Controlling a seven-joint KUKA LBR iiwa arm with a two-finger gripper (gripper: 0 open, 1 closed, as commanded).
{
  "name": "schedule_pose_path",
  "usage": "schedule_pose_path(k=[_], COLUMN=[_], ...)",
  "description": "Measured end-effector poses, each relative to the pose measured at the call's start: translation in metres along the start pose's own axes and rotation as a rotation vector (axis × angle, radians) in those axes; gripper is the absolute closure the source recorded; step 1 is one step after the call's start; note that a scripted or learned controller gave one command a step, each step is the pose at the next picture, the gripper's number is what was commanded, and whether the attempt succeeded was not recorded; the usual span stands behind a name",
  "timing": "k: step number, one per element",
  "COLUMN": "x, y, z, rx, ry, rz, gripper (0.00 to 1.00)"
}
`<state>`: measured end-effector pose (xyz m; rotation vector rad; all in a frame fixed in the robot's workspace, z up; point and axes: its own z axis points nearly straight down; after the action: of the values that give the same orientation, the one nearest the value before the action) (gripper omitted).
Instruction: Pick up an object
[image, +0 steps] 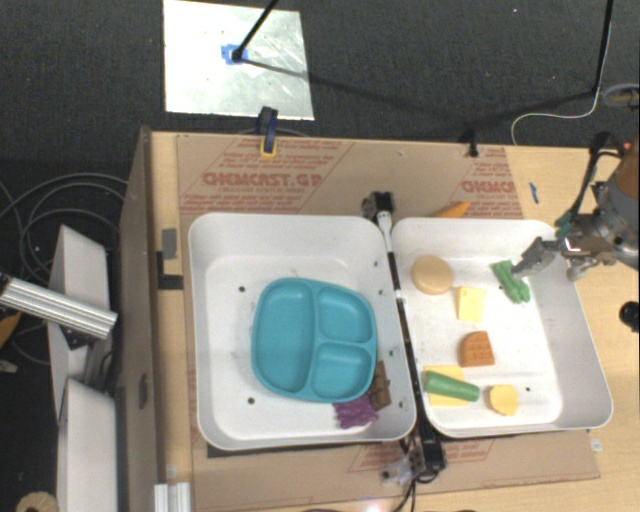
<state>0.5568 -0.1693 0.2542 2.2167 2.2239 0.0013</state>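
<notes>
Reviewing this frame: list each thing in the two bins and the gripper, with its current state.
gripper: over right bin, touching green toy
green toy: lying at gripper tip
blue divided plate: flat in left bin
purple toy: beside plate
tan disc: lying free
yellow block: lying free

There's the arm (612, 215) at the right edge, a grey metal body with a sliver of orange showing near the top corner. The wrist section looks blocky and silver-grey, with a small bright spot on its face. A dark cable runs along it. The gripper (528, 258) is a slim grey piece, darker at its end.
</notes>
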Motion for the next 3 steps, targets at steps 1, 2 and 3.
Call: schedule_pose_path(k=[1,2,3], x=[0.014,0.040,0.038], y=[-0.033,-0.043,-0.040], z=[0.082,0.171,0.155], rx=[0.008,0.009,-0.003], ry=[0.003,0.004,0.000], rz=[0.002,0.001,0.002], gripper=[0.00,0.00,1.00])
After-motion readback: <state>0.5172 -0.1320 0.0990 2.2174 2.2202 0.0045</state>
